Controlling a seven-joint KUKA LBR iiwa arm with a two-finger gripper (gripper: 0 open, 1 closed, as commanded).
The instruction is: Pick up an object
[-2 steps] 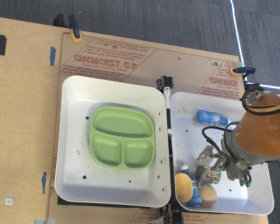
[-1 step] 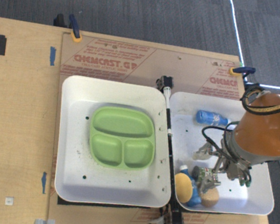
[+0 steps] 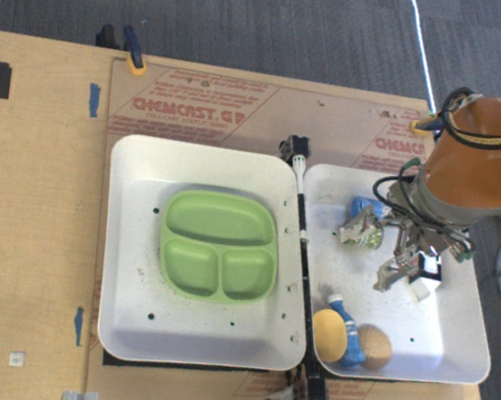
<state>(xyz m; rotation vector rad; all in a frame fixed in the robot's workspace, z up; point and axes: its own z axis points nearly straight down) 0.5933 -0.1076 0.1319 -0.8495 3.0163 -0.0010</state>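
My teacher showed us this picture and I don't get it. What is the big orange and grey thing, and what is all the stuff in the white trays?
The orange and grey thing is a robot arm. It reaches in from the right, and a camera above the bench looks down on it. At its tip is a gripper, the part that grabs things. It hangs low in the right bin. I cannot tell if it holds anything.

Two white bins sit side by side. The left bin holds a green plate split into three sections. The right bin has a crumpled wrapper near the top, and near the bottom a yellow ball, a blue toy and a brown ball huddled together.

Its job is to pick up one thing.
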